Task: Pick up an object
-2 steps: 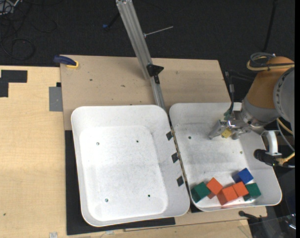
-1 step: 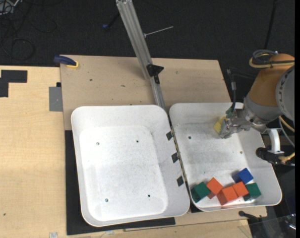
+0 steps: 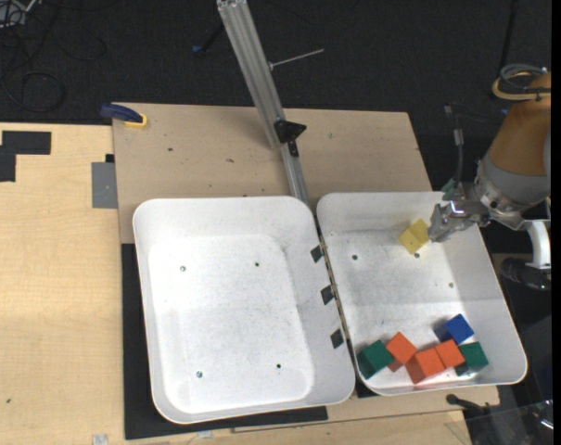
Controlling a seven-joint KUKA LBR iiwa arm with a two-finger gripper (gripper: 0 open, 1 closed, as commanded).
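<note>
The arm comes in from the right, over the far side of the right bin. Its gripper is touching a yellow block. The block sits tilted at the tip of the gripper, above the bin floor. I cannot tell if the block is really pinched or just touching, so I cannot tell if the gripper is wide or narrow.

More blocks lie in the near corner of the same bin. There is a blue block, two green blocks, and two orange blocks. They are bunched close together, some touching.

The left bin sits just beside the right one on the tabletop. A metal rail leans across the back.
</note>
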